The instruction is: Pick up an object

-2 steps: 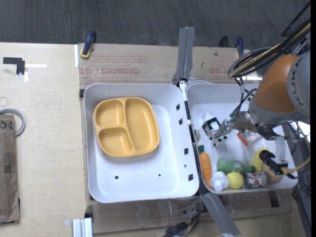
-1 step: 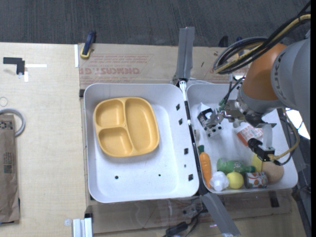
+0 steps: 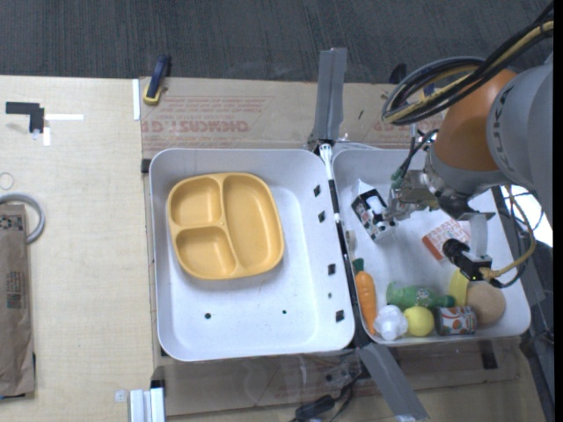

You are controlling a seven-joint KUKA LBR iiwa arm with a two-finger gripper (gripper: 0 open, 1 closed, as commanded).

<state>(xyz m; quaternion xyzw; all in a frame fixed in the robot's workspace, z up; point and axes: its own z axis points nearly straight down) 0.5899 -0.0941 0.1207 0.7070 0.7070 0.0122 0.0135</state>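
The right bin [image 3: 387, 170] holds a pile along its near side: an orange carrot [image 3: 366, 294], a white ball [image 3: 390, 323], a yellow lemon-like fruit [image 3: 420, 321], a green item [image 3: 416, 295], a small red-labelled can [image 3: 455, 320], a tan round object [image 3: 485, 304], a yellow piece [image 3: 458, 286] and a red-and-white packet [image 3: 445, 236]. My gripper [image 3: 373, 214] hangs low over the bin's left middle, above bare floor, up and left of the pile. No object shows between its fingers.
The left bin [image 3: 255, 323] holds a yellow three-compartment plate [image 3: 226, 225]. A metal divider [image 3: 331, 104] runs between the bins. Cables [image 3: 440, 82] loop above the arm at upper right. A brown bag [image 3: 15, 297] lies on the bench at far left.
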